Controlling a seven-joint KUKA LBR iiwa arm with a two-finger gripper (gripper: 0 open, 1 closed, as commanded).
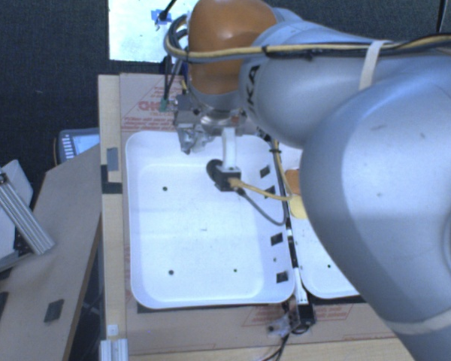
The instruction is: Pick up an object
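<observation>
While the grey arm reached in from the right, its orange band sat over the far edge of the left bin. The gripper hung low over that bin's far part, near the back rim, pointing down. Couldn't tell whether it was spread or closed; nothing was seen pinched in it. A yellow cable trailed from it toward the seam between the bins.

The only pickable thing visible was a tan-orange object in the right bin, just past the seam at that bin's left edge, well apart from the gripper. The arm covered most of it, so its long axis and heading couldn't be told. A paler yellowish patch lay just nearer the camera, touching or nearly touching it, also cut off by the arm.
</observation>
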